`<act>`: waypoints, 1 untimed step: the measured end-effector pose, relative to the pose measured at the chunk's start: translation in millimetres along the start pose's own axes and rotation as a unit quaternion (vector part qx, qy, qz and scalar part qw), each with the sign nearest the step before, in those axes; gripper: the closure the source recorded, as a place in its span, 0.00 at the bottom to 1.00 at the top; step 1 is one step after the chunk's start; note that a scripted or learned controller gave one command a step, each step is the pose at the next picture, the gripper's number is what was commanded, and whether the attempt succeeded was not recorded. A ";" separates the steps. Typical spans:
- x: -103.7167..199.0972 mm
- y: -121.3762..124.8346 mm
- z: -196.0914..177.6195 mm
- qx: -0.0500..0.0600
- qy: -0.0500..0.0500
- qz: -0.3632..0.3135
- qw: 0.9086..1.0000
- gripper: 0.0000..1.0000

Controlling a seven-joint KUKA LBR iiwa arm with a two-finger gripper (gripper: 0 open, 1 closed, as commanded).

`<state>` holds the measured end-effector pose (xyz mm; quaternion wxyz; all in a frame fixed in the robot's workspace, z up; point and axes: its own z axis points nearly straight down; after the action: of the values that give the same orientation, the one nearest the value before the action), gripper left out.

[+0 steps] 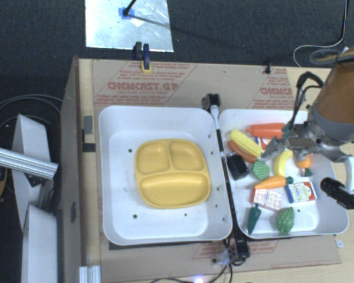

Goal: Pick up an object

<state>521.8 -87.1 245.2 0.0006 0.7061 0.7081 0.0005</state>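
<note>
Toy foods lie in the right bin (336,220) under our hand (281,145) — whether it grips anything we cannot tell. Our arm (342,99) reaches in low from the right. Beside the hand: one corn cob (245,141), one banana (282,161); leftward, one yellow tray (171,173).

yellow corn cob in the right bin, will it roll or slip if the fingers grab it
The yellow corn cob looks rounded and elongated, so it may roll if nudged sideways. It rests against a red sausage-like piece, which could shift with it. Probably light, smooth moulded plastic, so it may slip.
</note>
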 end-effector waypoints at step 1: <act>-39.5 62.4 133.4 0.003 0.000 0.001 1.000 0.00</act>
<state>584.5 -126.4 111.9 -0.0014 0.7068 0.7074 -0.0010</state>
